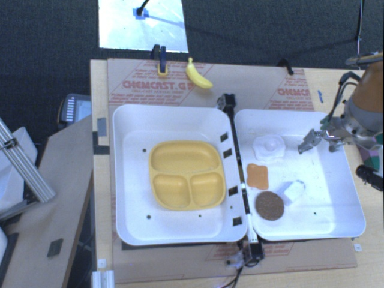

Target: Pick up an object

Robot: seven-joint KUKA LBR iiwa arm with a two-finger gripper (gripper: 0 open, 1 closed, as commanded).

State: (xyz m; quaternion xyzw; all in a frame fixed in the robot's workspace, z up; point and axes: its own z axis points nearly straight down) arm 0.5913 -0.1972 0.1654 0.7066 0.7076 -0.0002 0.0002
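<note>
The right bin (342, 221) holds an orange flat piece (257, 176), a brown round disc (270, 205), a small white block (293, 191) and a white round lid-like object (268, 147). My gripper (321, 140) hangs over the right bin's upper right part, to the right of the white round object and apart from it. Its fingers are spread open with nothing between them. The arm comes in from the right edge.
A yellow divided plate (184, 174) lies in the left bin (129, 161). A yellow banana (198, 75) rests on the cardboard behind the bins, next to a yellow clamp (162, 62). A black divider (235, 161) runs between the bins.
</note>
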